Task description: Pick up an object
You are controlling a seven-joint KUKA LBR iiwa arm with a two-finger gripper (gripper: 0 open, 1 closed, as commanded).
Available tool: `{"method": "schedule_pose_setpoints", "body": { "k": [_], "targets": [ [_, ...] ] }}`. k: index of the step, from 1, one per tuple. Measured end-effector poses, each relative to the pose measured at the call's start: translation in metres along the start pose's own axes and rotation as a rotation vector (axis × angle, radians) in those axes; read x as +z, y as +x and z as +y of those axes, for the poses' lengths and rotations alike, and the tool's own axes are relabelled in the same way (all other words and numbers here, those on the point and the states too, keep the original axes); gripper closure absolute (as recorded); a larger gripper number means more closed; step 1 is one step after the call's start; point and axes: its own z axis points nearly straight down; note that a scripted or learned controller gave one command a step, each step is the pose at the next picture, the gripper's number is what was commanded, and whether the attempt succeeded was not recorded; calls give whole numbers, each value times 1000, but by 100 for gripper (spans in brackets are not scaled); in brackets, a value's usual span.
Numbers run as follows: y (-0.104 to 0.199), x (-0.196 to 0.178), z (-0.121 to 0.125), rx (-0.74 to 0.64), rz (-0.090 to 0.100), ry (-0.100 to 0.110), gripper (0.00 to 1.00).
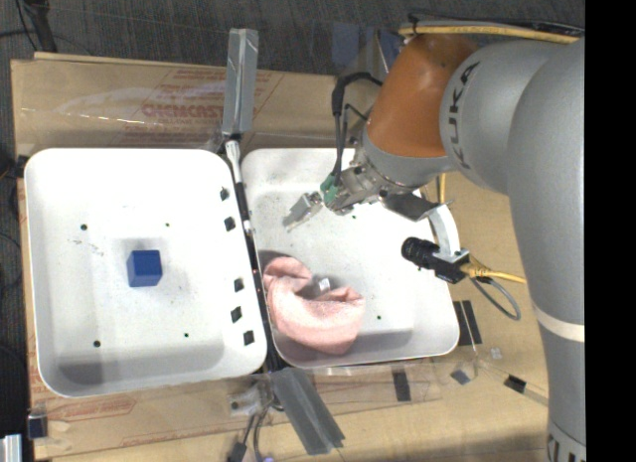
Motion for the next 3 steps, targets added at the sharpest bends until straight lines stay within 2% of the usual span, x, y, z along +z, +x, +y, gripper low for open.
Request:
{"method": "schedule_pose_setpoints", "body": {
  "k": [1, 2, 3],
  "targets": [
    [-36, 114, -66, -148, 2, 3, 0],
    [-29, 117, -73, -169, 2, 2, 0],
    [-14, 117, -50, -78, 0, 1, 0]
  ]
}}
